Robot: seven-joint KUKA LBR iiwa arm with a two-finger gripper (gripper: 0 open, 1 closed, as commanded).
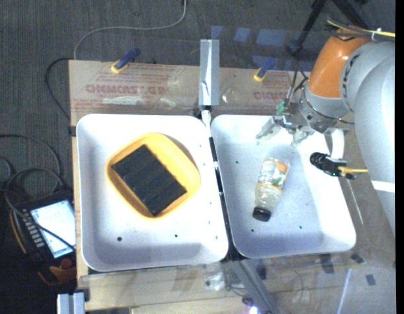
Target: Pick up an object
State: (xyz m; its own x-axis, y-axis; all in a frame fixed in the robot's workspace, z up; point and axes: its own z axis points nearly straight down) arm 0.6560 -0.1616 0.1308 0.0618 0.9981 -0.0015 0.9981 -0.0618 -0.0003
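Right bin [332, 237]: small clear bottle [270, 188] lying on its side, dark cap toward the near edge, orange-green label, print too small to read. Gripper [284, 134] hovers over the bin's far part, just beyond the bottle, fingers spread apart, nothing between them. Left bin [97, 241]: yellow dish [186, 159] with a black ribbed slab [149, 179] in it. Cardboard sheet [133, 87] behind the bins has faint red lettering, not legible. Blue-yellow clamps [124, 60] at the back.
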